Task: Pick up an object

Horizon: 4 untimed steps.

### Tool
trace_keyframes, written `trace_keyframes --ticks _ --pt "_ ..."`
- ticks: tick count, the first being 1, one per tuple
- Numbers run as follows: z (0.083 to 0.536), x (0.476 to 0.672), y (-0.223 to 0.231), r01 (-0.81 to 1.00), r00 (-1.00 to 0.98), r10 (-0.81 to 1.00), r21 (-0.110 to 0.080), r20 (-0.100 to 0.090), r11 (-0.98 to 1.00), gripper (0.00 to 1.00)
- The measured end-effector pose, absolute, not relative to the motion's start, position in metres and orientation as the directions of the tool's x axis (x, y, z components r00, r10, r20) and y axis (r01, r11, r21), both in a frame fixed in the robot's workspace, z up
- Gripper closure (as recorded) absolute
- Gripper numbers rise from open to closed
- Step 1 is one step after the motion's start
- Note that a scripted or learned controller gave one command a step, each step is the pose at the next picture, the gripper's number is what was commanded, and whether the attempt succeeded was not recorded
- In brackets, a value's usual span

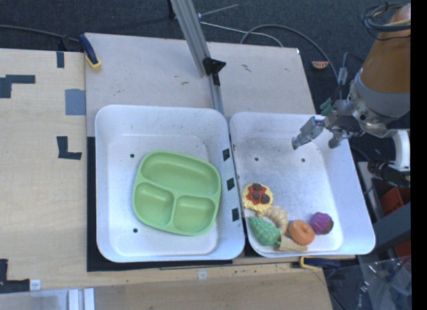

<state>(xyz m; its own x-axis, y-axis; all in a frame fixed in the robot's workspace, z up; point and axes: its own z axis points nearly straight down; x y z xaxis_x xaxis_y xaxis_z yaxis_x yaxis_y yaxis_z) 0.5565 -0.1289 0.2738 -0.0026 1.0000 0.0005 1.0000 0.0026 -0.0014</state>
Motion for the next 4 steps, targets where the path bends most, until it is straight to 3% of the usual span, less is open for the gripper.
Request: trace_keyframes --ticks 1,2,4 --pt "0.274 0.557 -0.129 1.000 -0.003 1.000 -0.001 0.000 0.003 0.00" --pt "0.229 0.559 -0.125 1.000 -0.002 1.000 -0.006 0.000 0.002 0.00" --pt "0.100 0.558 -0.123 1.000 -0.001 1.000 -0.009 0.001 0.001 0.00"
